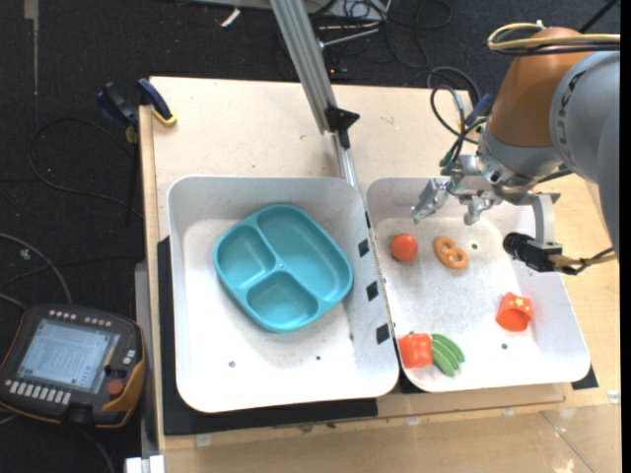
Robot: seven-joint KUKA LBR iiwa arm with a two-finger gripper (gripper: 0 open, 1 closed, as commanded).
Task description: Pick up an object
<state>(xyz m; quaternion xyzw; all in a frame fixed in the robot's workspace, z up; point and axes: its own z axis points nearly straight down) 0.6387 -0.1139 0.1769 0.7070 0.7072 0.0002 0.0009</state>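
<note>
The hand [452, 203] hangs open and holding nothing over the right bin [552, 353]'s far-left part. Nearest lie a tomato [403, 248] and pretzel [451, 253] — likely light, stiff toys; the round tomato may slip, so pinch across its middle.

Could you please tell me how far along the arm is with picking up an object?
Nothing looks picked yet: the tomato, pretzel, orange cup and pepper pieces all lie in the right bin. The gripper hangs open above the bin's far end. Descent, grasp and lift remain.
</note>
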